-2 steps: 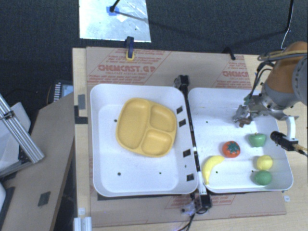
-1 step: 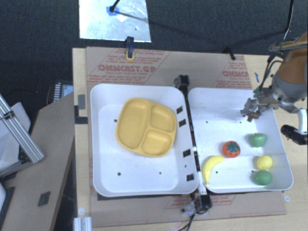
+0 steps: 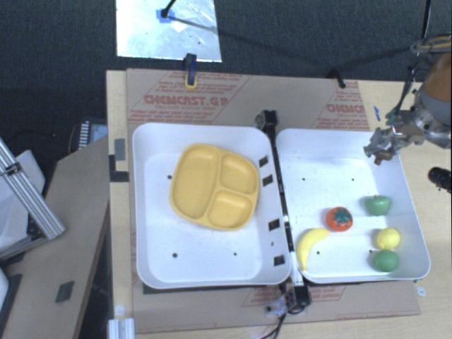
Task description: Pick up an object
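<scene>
The right bin (image 3: 332, 154) holds a red tomato (image 3: 339, 218), a yellow banana (image 3: 309, 246), a green fruit (image 3: 378, 205), a yellow lemon (image 3: 388, 239) and another green fruit (image 3: 385, 260), all near its front right part. My gripper (image 3: 381, 147) hangs over the bin's far right corner, well above and behind the fruit. Nothing shows between its small dark fingers, and their spread is too small to read.
The left bin (image 3: 152, 260) carries a yellow divided plate (image 3: 214, 186). A black clamp strip (image 3: 277, 189) runs between the two bins. Cardboard (image 3: 212, 97) lies under both, and a shiny sheet (image 3: 168, 20) sits at the back.
</scene>
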`<control>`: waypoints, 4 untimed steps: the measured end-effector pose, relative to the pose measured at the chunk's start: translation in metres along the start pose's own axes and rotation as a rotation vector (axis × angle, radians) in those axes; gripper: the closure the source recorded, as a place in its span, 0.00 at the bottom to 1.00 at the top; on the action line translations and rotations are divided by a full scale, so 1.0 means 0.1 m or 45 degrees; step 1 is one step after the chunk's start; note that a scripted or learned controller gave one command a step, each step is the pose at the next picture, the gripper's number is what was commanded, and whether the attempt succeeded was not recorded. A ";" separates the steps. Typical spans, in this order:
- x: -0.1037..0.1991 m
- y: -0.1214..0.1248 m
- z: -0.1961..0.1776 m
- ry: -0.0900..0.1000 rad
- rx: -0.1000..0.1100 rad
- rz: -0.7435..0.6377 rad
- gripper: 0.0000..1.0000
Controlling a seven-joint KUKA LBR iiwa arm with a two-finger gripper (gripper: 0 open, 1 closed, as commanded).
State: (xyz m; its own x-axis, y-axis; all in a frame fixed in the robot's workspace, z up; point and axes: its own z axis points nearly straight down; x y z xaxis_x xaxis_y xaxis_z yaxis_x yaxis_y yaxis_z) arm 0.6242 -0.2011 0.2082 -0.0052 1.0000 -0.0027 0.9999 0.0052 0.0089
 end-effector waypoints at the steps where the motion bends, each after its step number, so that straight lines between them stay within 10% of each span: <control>1: 0.09 0.05 -0.50 0.001 0.001 -0.002 1.00; 4: 1.71 -0.24 -0.34 0.006 0.011 -0.005 1.00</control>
State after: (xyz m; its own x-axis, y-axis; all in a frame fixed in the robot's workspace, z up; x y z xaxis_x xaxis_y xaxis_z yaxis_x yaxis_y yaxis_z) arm 0.5990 -0.0307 0.2416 -0.0094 1.0000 0.0019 1.0000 0.0094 -0.0001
